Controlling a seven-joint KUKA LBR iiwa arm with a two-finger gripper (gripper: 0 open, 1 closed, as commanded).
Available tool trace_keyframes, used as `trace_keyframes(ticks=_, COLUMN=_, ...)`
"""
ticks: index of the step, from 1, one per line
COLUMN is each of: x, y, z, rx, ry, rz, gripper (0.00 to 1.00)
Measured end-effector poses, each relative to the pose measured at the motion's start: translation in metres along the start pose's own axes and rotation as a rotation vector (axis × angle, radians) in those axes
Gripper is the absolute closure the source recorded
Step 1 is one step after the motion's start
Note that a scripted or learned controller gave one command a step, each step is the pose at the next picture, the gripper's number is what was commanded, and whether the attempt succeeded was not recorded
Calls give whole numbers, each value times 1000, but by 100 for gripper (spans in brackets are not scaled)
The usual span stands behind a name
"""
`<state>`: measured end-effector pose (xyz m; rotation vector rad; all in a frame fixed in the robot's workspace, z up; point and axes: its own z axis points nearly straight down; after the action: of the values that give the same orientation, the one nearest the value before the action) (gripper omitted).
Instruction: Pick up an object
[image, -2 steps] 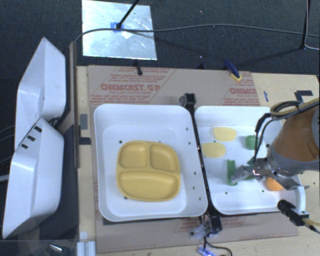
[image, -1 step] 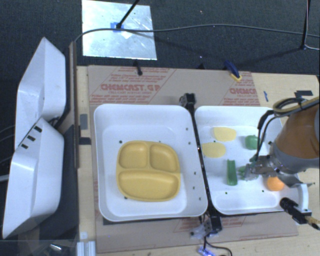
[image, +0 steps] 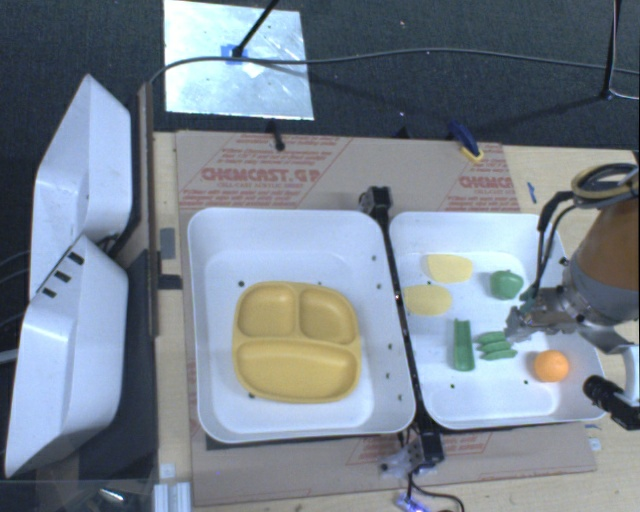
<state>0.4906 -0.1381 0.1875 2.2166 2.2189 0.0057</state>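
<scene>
Two white bins sit side by side on my tabletop (image: 330, 165), which is covered by a brown sheet printed twice with red lettering I read as "CHEMCAST GP": once above the left bin, once, partly cut off, above the right one. I can read no other writing.

My left bin (image: 215, 300) carries a yellow divided tray (image: 297, 341) set near its middle, with bare white floor all around it. My right bin (image: 480, 405) holds the loose pieces: two pale yellow slices (image: 448, 267), one above the other, near its upper left; a green pepper (image: 506, 284) to their right; a green stick (image: 461, 344) lying upright near the middle; a small cluster of green pods (image: 495, 346) just beside it; and an orange ball (image: 550, 366) toward the lower right. Open floor runs along this bin's lower edge and its left wall.

My end effector (image: 530, 320) reaches in from the right, sitting low between the pepper and the ball, its tip just beside the pods. I cannot tell how its fingers stand, and I see nothing held between them
</scene>
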Motion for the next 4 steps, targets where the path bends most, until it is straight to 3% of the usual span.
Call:
trace_keyframes(ticks=2, x=-6, y=-3, z=-99, rx=2, ry=1, rz=0, gripper=100)
trace_keyframes(ticks=4, x=98, y=3, z=-81, rx=6, ry=2, rz=-4, gripper=100)
